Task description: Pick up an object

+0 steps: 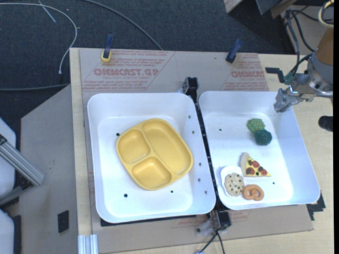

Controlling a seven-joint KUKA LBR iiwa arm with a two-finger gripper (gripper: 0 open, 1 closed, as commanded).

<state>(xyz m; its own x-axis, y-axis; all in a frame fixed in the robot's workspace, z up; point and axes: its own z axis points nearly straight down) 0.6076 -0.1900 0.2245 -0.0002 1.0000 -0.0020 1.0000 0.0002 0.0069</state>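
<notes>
Resting on a brown cardboard-topped bench (159, 67) above dark carpet (159, 15), two shallow white plastic bins sit side by side. Left bin (100, 110): a yellow three-compartment plastic tray (153, 153). Right bin (296, 157): a green toy broccoli (258, 130) toward the far side; nearer, a toy pizza slice (253, 166), a speckled cookie (233, 183) and an orange pretzel (253, 193) on a small white plate (224, 172). The metal two-finger gripper (283, 100) hangs over the right bin's far right rim, holding nothing; whether its fingers are parted cannot be told.

the arm (324, 62) is cut off by the right edge, its gripper (284, 100) fingers too small to tell.
</notes>
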